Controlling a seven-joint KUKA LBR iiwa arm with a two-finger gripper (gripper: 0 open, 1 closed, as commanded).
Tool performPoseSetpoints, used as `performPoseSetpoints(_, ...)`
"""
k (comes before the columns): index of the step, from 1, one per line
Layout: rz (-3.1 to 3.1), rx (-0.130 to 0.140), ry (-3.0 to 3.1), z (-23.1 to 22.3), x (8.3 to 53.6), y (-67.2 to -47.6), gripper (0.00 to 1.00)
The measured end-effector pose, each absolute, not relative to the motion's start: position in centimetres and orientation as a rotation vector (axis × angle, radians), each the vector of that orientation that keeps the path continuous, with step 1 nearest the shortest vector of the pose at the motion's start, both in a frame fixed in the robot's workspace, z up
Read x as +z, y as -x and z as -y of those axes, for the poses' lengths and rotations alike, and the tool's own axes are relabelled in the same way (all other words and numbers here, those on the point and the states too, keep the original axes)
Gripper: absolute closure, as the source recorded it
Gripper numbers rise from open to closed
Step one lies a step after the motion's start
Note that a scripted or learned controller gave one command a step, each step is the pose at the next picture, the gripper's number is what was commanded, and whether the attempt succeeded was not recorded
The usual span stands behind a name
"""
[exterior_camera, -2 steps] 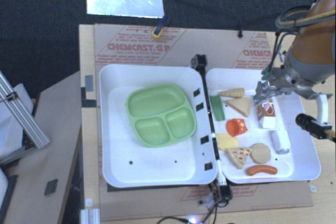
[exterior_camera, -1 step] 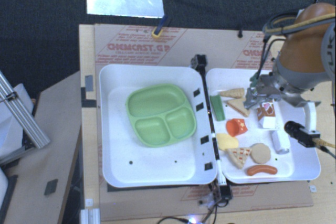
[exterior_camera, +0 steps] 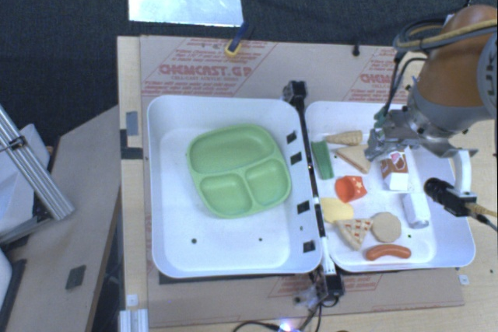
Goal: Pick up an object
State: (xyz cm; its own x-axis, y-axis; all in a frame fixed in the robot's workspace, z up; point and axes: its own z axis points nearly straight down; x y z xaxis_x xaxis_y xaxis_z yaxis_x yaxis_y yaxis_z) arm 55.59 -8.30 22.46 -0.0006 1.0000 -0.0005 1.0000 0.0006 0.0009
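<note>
Bench with two white bins, toy food in the right bin (exterior_camera: 465,241).
Gripper (exterior_camera: 383,145) hangs right above the carton (exterior_camera: 395,170), just beside the wedge (exterior_camera: 353,158); can't tell its state.

Grey arm reaching in from right – orange band, tool (exterior_camera: 379,145) lowered

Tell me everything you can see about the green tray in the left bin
The green tray is a pale green, plastic-looking divided plate with rounded corners and three compartments: one large section across the top and two smaller ones below. It lies flat, right side up, turned slightly askew, near the middle of the left bin, resting on the bin's white floor. Its compartments hold nothing. Nothing else touches it, and the gripper is over the right bin.
</note>
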Motion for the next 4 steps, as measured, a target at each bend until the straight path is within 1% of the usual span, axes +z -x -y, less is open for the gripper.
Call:
performPoseSetpoints(1,-2.224,0.0,-2.219,7.4,21.5,-54.6,1.0)
performPoseSetpoints(2,-2.221,0.003,-2.219,7.8,23.4,-54.2,1.0)
performPoseSetpoints(3,-2.222,0.0,-2.22,7.8,21.4,-55.0,1.0)
performPoseSetpoints(4,-2.222,0.0,-2.221,7.4,21.6,-54.2,1.0)
